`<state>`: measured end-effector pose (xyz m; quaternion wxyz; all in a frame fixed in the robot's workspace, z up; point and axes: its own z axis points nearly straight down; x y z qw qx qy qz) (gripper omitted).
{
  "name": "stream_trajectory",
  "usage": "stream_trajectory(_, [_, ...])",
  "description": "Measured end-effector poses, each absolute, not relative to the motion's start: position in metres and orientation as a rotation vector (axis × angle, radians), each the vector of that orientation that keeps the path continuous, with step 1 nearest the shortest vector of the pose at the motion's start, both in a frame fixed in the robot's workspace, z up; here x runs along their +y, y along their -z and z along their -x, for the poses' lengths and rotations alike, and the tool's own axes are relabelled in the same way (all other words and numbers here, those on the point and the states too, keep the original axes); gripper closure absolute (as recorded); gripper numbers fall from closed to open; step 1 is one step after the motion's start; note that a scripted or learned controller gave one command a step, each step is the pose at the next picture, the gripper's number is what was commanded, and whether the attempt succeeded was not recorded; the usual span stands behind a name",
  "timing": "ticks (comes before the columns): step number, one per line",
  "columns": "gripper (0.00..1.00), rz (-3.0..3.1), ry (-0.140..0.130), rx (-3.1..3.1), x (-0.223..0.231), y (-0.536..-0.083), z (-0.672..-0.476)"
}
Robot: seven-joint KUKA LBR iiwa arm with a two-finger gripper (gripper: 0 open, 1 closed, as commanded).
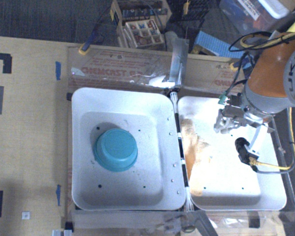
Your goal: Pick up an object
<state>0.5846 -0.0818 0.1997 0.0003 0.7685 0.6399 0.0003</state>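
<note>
A teal upside-down bowl [116, 148] sits in the left white bin [83, 105], left of its middle. The gripper [223, 124] hangs over the upper part of the right white bin [273, 197], well to the right of the bowl and apart from it. The grey arm with its orange band [274, 68] comes in from the top right. Nothing shows between the fingers.
An orange-brown smear [193, 148] marks the left side of the right bin's floor. A black cable plug with a yellow lead [246, 151] hangs below the wrist. A cardboard wall [120, 70] runs behind both bins, with clutter beyond it.
</note>
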Motion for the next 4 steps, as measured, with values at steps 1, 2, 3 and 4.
stream_trajectory(1, [0.0,-2.414,-0.001,2.01,-0.082,-0.2,-0.585])
stream_trajectory(2, [0.0,-2.441,0.0,1.972,-0.162,-0.184,-0.6])
stream_trajectory(3, [0.0,-2.36,0.0,2.067,-0.202,-0.174,-0.636])
stream_trajectory(4, [0.0,-2.453,0.002,1.966,-0.176,-0.218,-0.569])
